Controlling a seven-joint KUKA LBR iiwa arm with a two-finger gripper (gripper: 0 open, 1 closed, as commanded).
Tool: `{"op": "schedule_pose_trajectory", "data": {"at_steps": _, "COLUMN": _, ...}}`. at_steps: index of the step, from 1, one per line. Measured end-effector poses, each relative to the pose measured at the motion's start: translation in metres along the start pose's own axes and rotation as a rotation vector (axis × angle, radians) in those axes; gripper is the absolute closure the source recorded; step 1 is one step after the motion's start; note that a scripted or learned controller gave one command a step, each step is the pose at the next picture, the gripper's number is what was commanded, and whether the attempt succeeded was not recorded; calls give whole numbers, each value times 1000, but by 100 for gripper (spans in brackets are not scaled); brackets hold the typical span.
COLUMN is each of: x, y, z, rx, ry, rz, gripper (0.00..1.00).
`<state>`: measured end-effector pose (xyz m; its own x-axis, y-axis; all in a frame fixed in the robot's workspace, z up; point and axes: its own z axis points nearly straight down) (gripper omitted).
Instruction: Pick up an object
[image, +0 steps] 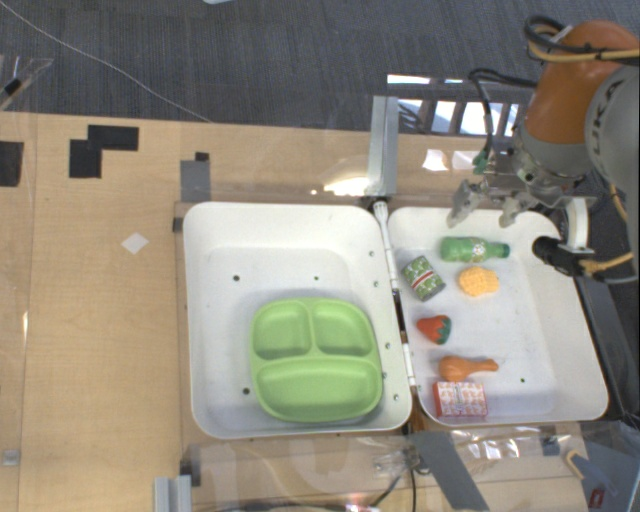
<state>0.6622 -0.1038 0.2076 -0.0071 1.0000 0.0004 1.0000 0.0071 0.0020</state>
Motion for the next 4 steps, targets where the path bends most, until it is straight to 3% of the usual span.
{"op": "schedule_pose_trajectory", "data": {"at_steps": 1, "x": -18, "y": -23, "z": 112, "rx": -3, "ry": -1, "rz": -43, "gripper": 0}}
{"op": "schedule_pose_trajectory", "data": {"at_steps": 2, "x": -48, "y": 4, "z": 119, "rx": 24, "ry": 10, "rz": 140, "gripper": 0}}
{"op": "schedule_pose_trajectory", "data": {"at_steps": 3, "x": -47, "y": 4, "z": 110, "rx": 27, "ry": 8, "rz": 134, "gripper": 100}}
{"op": "schedule_pose_trajectory", "data": {"at_steps": 4, "x": 35, "y": 8, "z": 22, "rx": -1, "ry": 0, "rz": 233, "gripper": 100}}
